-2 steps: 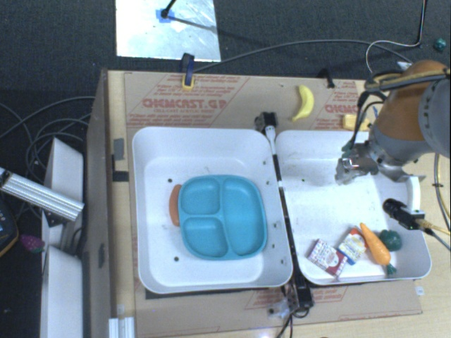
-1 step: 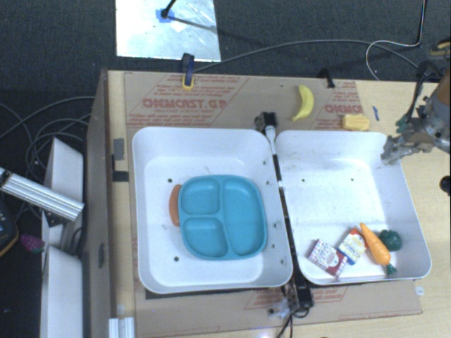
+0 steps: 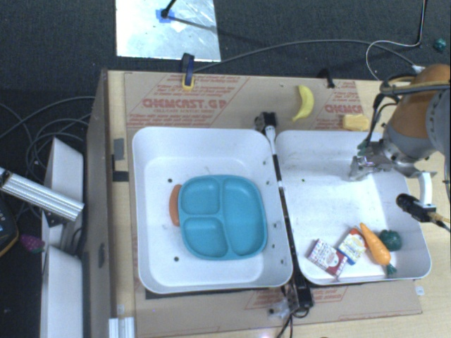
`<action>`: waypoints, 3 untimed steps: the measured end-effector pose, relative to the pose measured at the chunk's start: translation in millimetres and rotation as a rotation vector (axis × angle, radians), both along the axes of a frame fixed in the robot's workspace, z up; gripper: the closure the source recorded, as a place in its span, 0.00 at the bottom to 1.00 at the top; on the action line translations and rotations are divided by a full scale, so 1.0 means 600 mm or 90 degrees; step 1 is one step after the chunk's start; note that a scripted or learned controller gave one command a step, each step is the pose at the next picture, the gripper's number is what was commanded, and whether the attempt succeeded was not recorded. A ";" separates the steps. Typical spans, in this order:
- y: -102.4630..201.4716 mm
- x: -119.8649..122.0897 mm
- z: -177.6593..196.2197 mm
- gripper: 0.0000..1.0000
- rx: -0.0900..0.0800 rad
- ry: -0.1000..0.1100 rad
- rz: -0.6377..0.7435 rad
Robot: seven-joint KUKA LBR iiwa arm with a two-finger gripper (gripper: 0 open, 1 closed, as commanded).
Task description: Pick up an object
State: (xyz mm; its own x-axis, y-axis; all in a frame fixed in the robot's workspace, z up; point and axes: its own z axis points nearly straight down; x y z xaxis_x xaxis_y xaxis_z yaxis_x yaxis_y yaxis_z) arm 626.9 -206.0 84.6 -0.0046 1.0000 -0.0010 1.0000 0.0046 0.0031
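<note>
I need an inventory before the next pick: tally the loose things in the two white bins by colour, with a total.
Blue: 1, the divided tray in the left bin
Orange: 2, the piece at the tray's left edge and the carrot in the right bin
Red-and-white: 2, the packets
Dark green: 1, the lump beside the carrot
Total: 6

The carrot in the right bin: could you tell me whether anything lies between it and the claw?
Nothing visible does. The claw hangs over the right bin's far side, and bare white floor runs from there to the carrot near the front edge. A small carton touches the carrot's left side, away from that line.
</note>
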 end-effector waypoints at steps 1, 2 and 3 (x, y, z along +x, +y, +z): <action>-0.001 0.007 0.175 1.00 -0.001 -0.002 0.000; 0.000 0.056 0.026 1.00 0.001 0.003 0.000; -0.001 0.073 0.179 1.00 -0.001 -0.004 0.001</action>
